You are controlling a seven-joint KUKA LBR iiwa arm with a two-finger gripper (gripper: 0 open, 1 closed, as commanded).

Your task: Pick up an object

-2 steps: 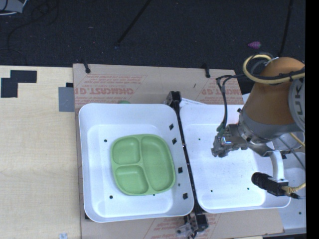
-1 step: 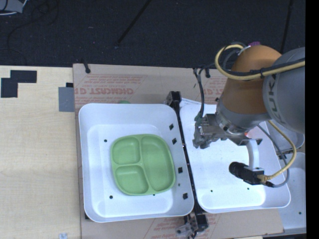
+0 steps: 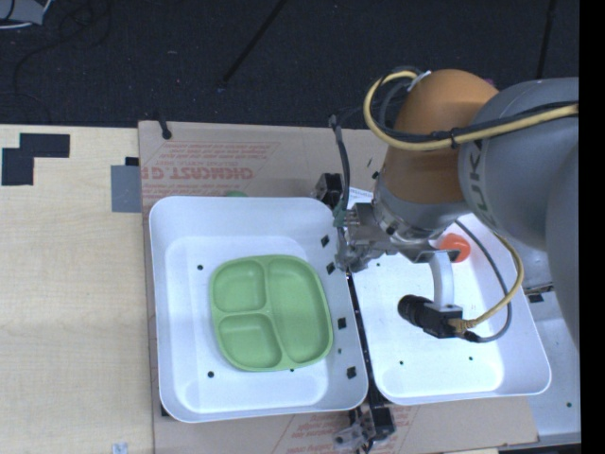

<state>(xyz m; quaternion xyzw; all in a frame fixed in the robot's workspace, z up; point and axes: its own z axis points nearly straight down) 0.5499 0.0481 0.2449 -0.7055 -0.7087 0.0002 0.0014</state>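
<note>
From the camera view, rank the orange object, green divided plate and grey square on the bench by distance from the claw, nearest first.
Claw sits at the bins' divide.
1. Green divided plate, left bin.
2. Orange object, right bin, by the arm.
3. Grey square, far-left bench.

1. A grey arm (image 3: 525, 159) with an orange band (image 3: 440, 130) enters from the right.
2. Its wrist points downward.
3. The gripper (image 3: 352, 244) hangs low, its finger state unclear.

A green divided plate (image 3: 271, 312) is seen in the left bin (image 3: 180, 225); the arm (image 3: 444, 149) is positioned over the right bin (image 3: 492, 367) — an orange object (image 3: 457, 247) partly hidden beneath.
</note>
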